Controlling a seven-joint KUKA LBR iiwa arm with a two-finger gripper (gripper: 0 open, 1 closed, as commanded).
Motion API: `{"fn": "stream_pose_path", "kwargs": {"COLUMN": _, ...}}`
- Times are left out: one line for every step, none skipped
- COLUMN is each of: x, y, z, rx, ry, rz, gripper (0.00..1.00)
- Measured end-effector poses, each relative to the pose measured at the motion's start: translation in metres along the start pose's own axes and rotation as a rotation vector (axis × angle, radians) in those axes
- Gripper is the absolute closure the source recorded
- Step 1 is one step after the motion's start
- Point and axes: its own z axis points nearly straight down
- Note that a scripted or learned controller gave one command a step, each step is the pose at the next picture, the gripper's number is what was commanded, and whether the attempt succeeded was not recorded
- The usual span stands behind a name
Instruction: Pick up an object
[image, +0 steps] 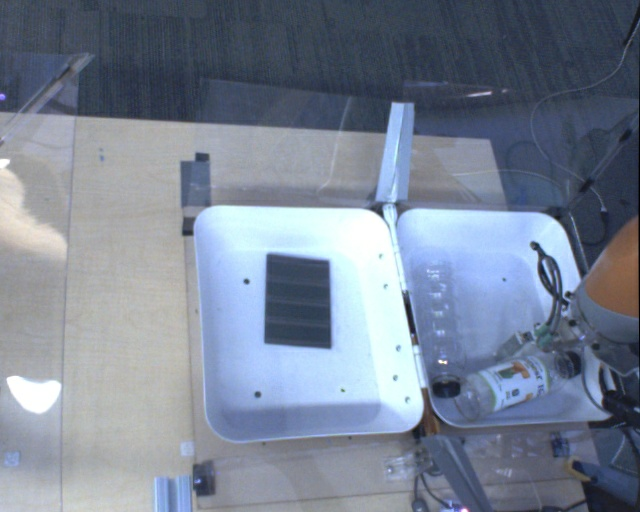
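Lying on its side near the front edge of the right bin (480, 235) is a clear plastic bottle (490, 388) with a dark cap and a printed label, the one loose thing there. Just to its right hangs the arm (612, 290), cables trailing around the wrist; whether the jaws are open or closed I cannot tell. One dark ribbed rectangle (298, 301) sits in the left bin (230, 390). Two white bins rest on a pale wooden tabletop (110, 300), dark carpet beyond.

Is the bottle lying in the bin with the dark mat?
No, the bottle lies in the right bin; the dark mat is in the left bin.
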Motion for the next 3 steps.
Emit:
{"fn": "stream_pose_path", "kwargs": {"x": -0.001, "y": 0.004, "z": -0.011, "rx": -0.008, "ry": -0.004, "rz": -0.001, "gripper": 1.00}}
{"fn": "stream_pose_path", "kwargs": {"x": -0.001, "y": 0.004, "z": -0.011, "rx": -0.008, "ry": -0.004, "rz": -0.002, "gripper": 0.00}}
{"fn": "stream_pose_path", "kwargs": {"x": 0.017, "y": 0.004, "z": 0.000, "rx": 0.000, "ry": -0.002, "rz": -0.059, "gripper": 0.00}}
